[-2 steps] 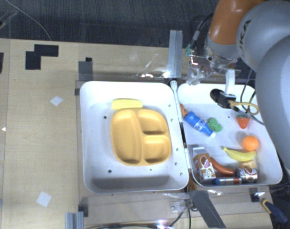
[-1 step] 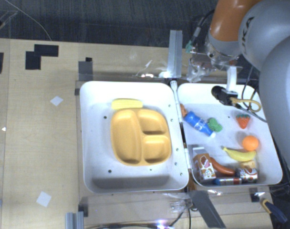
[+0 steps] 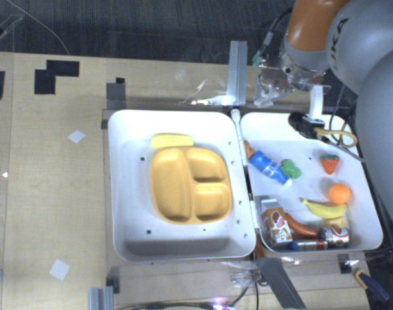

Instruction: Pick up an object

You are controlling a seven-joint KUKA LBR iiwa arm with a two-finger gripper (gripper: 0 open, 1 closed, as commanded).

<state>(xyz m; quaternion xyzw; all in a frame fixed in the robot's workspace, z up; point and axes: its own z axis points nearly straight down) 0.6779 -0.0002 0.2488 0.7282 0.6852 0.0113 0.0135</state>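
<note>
**Arm.** The arm (image 3: 371, 57) enters from the right and occupies the upper right of the view. Its gripper (image 3: 274, 92) sits over the back rim of the right bin (image 3: 309, 154), near the divider between the two bins. Nothing is visible in its grasp. Whether the jaws are open or closed cannot be determined from this view.

**Bins.** The left bin (image 3: 119, 173) holds a yellow compartment tray (image 3: 187, 186), with a yellow block (image 3: 172, 140) touching its rear edge.

**Candidate objects.** No object is lifted yet. All the small candidates lie in the right bin:
- blue bottle (image 3: 266, 166), beside the divider wall and touching a green item (image 3: 291, 170)
- brown packet (image 3: 276, 226) and can (image 3: 337, 236), packed into the front corners
- banana (image 3: 324, 208), just in front of the orange (image 3: 339, 192)
- strawberry (image 3: 330, 164), standing apart

**Likely faults.**
- Rim strike: a descent from the present position probably meets the back wall, not an object.
- Wall interference: the bottle probably leaves no room for a jaw on the divider side.
- Double grasp: the front cluster is tight, so a closure there may catch two items or none.
- Roll-out: the orange is round and likely to squirt free.
- Overwidth: the tray probably exceeds the jaw span.
</note>
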